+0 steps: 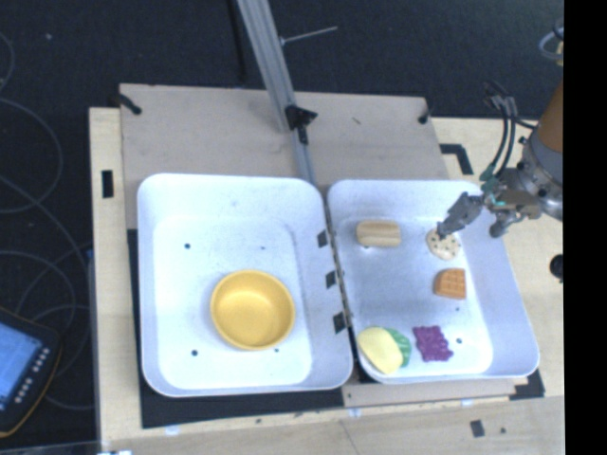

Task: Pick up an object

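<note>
Nearest, a yellow-green toy (382, 349) and purple grapes (432, 342) lie in the right bin (503, 282); a yellow bowl (251, 308) sits in the left bin (171, 254). Farther back lie an orange waffle (450, 283), a cookie (442, 245) and a bread roll (377, 234). The gripper (474, 218), spread wide and grasping nothing, has one finger (455, 218) touching the cookie.

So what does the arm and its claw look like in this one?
The claw is dark grey metal with slim fingers. Its wrist block is grey with small teal-green spots, and dark cables loop above it. An orange band sits on the arm higher up.
</note>
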Controlling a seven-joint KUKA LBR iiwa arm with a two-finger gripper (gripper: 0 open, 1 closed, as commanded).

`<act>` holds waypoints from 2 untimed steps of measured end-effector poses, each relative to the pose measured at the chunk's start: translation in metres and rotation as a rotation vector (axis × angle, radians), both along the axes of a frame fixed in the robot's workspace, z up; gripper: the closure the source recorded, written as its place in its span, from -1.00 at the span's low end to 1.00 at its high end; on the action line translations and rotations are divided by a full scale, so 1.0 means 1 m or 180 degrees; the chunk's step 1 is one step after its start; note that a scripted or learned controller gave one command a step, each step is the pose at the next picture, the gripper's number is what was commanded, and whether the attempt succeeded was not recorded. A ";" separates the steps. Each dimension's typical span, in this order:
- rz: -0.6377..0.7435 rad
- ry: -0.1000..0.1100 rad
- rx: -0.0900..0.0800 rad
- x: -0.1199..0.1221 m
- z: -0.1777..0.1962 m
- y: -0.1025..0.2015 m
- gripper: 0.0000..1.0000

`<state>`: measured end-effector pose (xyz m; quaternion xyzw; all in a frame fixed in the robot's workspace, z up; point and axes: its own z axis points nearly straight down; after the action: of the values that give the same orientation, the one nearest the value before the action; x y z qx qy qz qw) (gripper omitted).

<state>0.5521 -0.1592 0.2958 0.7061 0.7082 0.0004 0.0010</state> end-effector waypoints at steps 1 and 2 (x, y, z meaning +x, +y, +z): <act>-0.0003 -0.0001 0.0000 0.000 0.000 0.000 -1.00; -0.0013 0.0021 -0.0002 0.003 -0.062 -0.005 -1.00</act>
<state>0.5546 -0.1647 0.2340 0.7075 0.7068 -0.0021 -0.0011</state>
